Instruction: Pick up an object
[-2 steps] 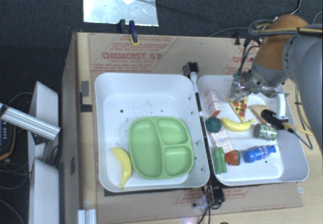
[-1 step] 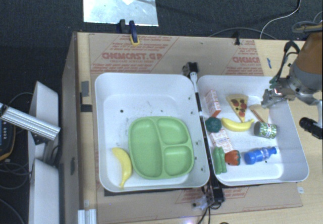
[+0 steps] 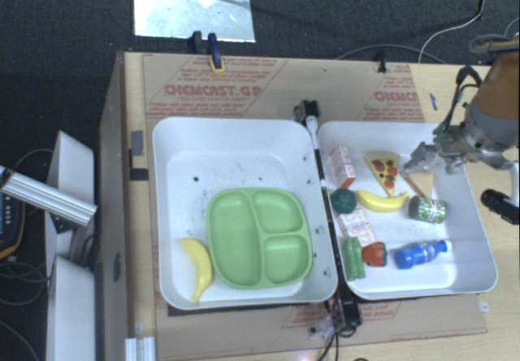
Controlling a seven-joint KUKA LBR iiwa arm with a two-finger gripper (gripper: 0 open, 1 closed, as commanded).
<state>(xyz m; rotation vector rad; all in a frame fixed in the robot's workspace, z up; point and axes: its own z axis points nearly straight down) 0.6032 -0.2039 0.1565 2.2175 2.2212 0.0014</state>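
Observation:
The right bin [image 3: 475, 266] holds several toys: a pizza slice [image 3: 382, 168], a yellow banana [image 3: 382, 202], a green can [image 3: 428, 209], a blue bottle [image 3: 420, 254], a teal ball [image 3: 344, 201], two small cartons [image 3: 341, 164] [image 3: 355, 225], a green piece [image 3: 352, 258] and a red piece [image 3: 374, 254]. My gripper [image 3: 431, 158] hangs over the bin's upper right part, just right of the pizza slice and above the green can. I see nothing held in it.
The left bin [image 3: 175, 148] carries a green divided plate [image 3: 260, 236] and a second banana [image 3: 197, 266] at its front left. A dark divider [image 3: 321, 189] separates the bins. Cables and a clamp [image 3: 213, 49] lie behind the bench.

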